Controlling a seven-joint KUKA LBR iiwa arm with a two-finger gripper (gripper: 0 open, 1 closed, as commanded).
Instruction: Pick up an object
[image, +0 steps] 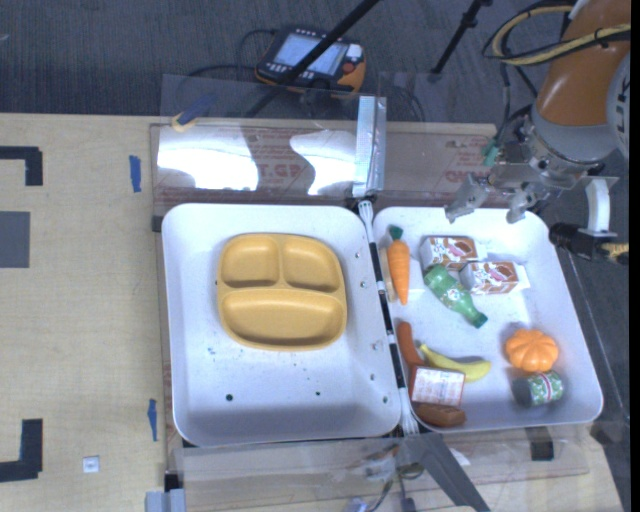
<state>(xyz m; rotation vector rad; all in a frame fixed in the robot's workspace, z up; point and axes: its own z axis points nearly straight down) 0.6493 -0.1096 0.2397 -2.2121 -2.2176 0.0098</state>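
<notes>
The hand (490, 204) hung open and empty over the right bin's (575, 330) far rim, above juice cartons (472, 266), a green bottle (455, 296), carrot (399, 270) and pumpkin (531, 349); a yellow tray (282, 291) filled the left bin (190, 300) on the wooden table (75, 300).

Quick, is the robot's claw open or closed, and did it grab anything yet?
Gripper: open, holding nothing, above the back edge of the right bin.

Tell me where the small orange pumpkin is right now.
The small orange pumpkin sits in the right white bin, near its right wall, just above the green-labelled can and right of the yellow banana.
</notes>
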